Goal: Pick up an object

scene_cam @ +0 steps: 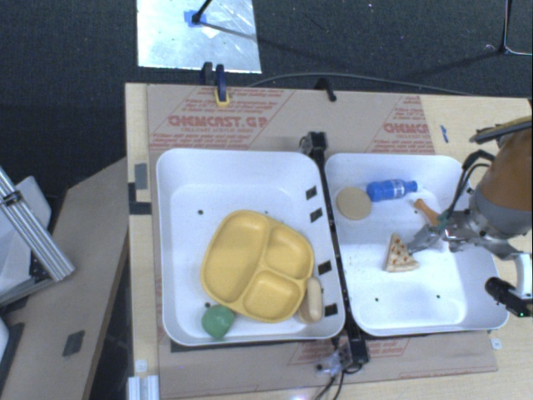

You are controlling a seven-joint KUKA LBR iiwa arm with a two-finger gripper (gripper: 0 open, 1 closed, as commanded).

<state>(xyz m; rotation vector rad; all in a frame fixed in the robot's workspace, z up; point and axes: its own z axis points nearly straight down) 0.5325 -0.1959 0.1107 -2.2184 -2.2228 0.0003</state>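
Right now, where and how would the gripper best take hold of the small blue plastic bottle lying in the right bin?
The small blue plastic bottle lies on its side, its long axis running roughly left-right. Probably best to descend from above and close across the middle of its round body, front to back, away from the flat tan disc near its left end.

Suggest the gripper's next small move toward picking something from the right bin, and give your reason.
Probably a short lowering onto the tan triangular pizza-slice toy. The gripper sits right beside its upper right edge in the right white bin, and no object shows between its fingers, so nothing seems grasped yet.
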